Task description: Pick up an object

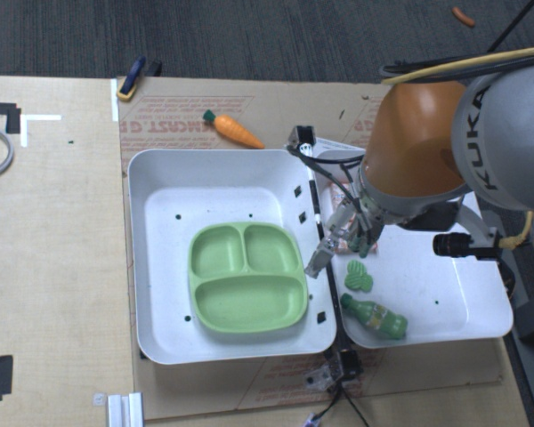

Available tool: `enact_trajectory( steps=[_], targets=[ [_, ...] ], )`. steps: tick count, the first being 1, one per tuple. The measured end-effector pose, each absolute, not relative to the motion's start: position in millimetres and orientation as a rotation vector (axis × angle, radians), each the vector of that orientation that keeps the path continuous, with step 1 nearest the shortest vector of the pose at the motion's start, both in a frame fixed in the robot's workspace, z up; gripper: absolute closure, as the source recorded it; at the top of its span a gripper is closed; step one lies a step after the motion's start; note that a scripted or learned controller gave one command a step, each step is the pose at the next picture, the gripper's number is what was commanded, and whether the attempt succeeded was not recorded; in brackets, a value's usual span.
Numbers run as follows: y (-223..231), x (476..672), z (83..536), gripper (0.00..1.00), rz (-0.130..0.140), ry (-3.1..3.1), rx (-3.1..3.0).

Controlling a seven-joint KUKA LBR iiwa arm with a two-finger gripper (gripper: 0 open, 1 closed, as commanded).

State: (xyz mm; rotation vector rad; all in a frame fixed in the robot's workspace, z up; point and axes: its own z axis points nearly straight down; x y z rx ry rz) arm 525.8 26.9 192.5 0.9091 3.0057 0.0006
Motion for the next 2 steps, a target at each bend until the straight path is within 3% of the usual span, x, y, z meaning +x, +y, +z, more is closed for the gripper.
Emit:
enact_trajectory(
  steps=[1,2],
  targets=[
    [65.0,497.4,192.5,0.0,0.001,3.139,0.032],
    [65.0,499.3,202.4,1.0,0.003,3.135,0.038]
  ],
)
